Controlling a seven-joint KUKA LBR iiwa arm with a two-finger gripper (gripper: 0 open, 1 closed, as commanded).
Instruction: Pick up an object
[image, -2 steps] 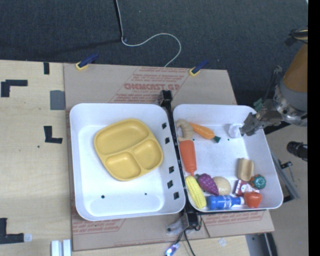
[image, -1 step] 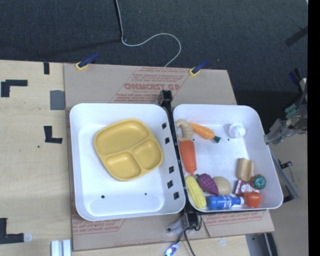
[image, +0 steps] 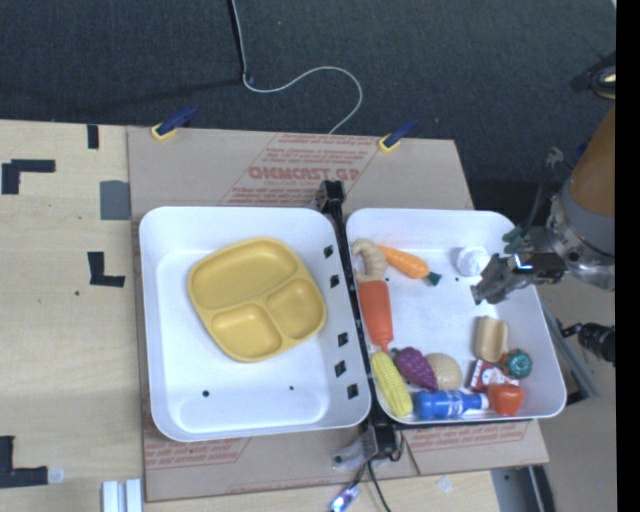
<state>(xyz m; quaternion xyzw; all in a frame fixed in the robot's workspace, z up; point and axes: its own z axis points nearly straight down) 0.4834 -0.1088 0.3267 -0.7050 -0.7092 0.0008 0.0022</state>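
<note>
Pick not yet made — gripper (image: 497, 280) hovers over the right bin (image: 450, 310) near its far-right rim, whether it is open I cannot tell, nothing seen held — toys, e.g. tan block (image: 489, 338) just below, lie in the bin, untouched.

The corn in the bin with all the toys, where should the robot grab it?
Best around the middle of the yellow corn, coming straight down from above. It lies flat and long against the bin's left wall, with a purple toy close on its right. The jaws would probably close best across its narrow width, though the wall leaves little room there.
</note>
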